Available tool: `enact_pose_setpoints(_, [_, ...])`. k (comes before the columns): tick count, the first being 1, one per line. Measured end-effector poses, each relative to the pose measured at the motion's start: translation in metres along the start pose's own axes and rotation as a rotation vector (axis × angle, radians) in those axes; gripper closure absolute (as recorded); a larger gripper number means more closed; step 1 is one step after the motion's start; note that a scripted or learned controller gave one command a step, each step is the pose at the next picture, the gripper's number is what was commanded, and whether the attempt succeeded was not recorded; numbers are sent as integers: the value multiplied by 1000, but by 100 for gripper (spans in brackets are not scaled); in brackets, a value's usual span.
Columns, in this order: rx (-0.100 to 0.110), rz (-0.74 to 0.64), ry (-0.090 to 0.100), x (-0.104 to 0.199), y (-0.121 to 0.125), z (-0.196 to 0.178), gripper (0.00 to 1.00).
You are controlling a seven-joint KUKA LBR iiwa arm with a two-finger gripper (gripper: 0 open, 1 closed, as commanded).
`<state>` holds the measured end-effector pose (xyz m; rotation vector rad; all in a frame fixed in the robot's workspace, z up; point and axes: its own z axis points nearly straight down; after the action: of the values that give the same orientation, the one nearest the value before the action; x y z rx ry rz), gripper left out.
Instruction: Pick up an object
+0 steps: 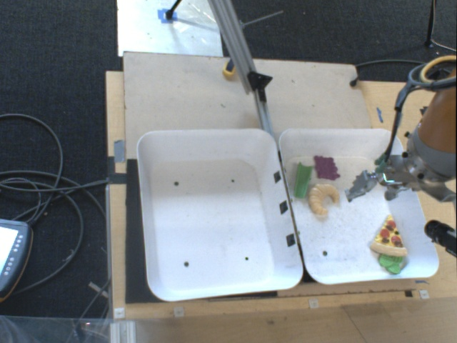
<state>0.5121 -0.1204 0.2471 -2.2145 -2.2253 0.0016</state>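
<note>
Two shallow white bins sit side by side on the bench. Left bin (153, 213): bare floor apart from a few small dark dots. Right bin (357, 256): holds five toy foods. A green piece (303, 179) stands against the far-left part, near the dividing wall; a purple grape cluster (327, 166) lies just right of it, toward the far side; a tan croissant (323, 198) lies just near of both, curled, close to the green piece. A pizza slice (388, 236) lies in the near-right corner, with a green leafy item (391, 263) touching its near edge. The gripper (360, 186) hovers over the middle of the right bin, pointing left. The croissant lies just left of its tip, apart from it; the grape cluster is left and slightly farther; the pizza slice is near and to the right. Nothing visible between the fingers; whether they are spread or closed is too blurred to tell. The arm (437, 131) enters from the right edge, orange band above the grey wrist, reaching leftward over the bin's right rim.
</note>
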Motion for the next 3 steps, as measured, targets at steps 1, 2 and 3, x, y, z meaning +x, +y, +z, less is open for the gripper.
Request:
enact_pose_setpoints(1, [-4, 2, -1, 0, 1, -2, 0])
enact_pose_setpoints(2, [0, 4, 0, -1, 11, 46, 0])
enact_pose_setpoints(3, [0, 4, 0, -2, 12, 88, 0])
